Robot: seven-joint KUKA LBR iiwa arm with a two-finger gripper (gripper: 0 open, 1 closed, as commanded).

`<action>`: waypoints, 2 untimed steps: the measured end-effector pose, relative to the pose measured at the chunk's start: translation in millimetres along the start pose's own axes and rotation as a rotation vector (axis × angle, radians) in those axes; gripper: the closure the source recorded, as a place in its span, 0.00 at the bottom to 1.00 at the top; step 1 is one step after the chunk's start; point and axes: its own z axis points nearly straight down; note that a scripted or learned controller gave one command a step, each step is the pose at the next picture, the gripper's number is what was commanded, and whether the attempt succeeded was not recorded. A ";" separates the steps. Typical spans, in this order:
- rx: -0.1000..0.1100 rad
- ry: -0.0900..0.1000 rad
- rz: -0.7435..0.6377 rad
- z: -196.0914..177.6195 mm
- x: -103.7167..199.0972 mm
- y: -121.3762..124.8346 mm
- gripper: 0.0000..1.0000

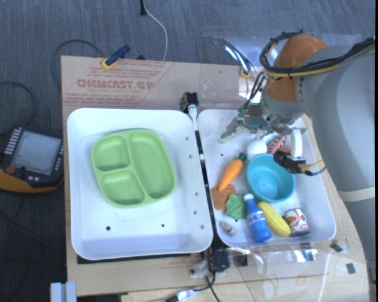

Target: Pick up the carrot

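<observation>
The orange carrot (230,174) with a green top lies at a slant in the right bin (321,197), near its left wall and just left of a blue bowl (270,178). My gripper (235,128) hangs over the back of that bin, up and slightly right of the carrot and apart from it. It points left from the orange-banded wrist (288,74). Nothing shows between its tips.
Around the carrot lie a white egg-like piece (257,148), an orange-brown piece (219,198), a green leafy toy (236,206), a blue bottle (258,221), a corn cob (274,218) and a can (295,219). The left bin (82,231) holds a green divided plate (132,167).
</observation>
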 end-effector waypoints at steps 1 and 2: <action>0.001 -0.003 0.141 -1.1 17.0 -65.0 0.00; -0.004 -0.005 0.140 -12.3 15.9 -63.2 1.00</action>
